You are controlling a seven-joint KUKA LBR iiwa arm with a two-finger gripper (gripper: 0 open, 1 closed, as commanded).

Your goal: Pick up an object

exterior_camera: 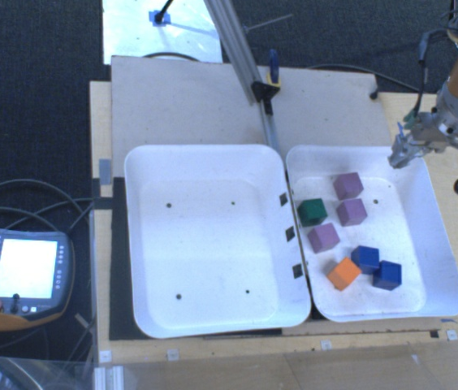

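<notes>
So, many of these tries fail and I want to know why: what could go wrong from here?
The blocks are crowded: the two blue cubes and the orange cube look in contact, so a descent may nudge neighbours or catch two. The end effector sits over the right bin's far rim, which it could clip going down.

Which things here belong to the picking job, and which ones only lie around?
Job:
- pincer
- right bin
- three purple blocks
- green block
- orange block
- two blue blocks

Lying about:
- left bin
- handheld control unit
- metal pole
</notes>
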